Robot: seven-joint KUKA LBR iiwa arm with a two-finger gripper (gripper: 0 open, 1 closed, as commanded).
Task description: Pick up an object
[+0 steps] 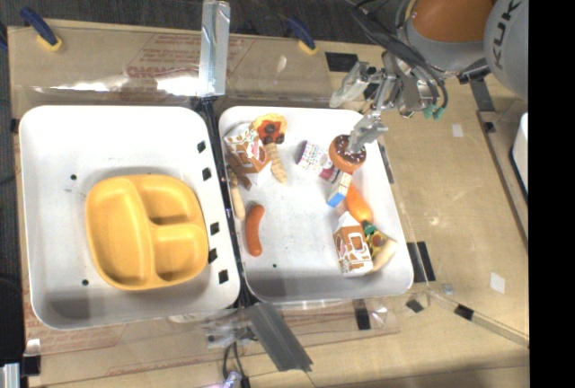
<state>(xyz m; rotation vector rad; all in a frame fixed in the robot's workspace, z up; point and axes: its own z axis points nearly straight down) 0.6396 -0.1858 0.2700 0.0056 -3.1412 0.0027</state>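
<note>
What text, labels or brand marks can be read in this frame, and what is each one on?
"KU": large dark letters on the grey arm, cut off at the frame's right.
Red print on the cardboard sheet behind the bins: too blurred to read.
Small cartons in the right bin: printed pictures, no legible words.
Purple-and-white packet: too small to read.

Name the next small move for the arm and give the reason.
Probably a short, straight descent onto the brown donut. The gripper sits at that toy's upper right edge in the right bin, and nothing is seen between its fingers. The carrot and a blue piece lie close below, so a sideways slide risks nudging them.
</note>
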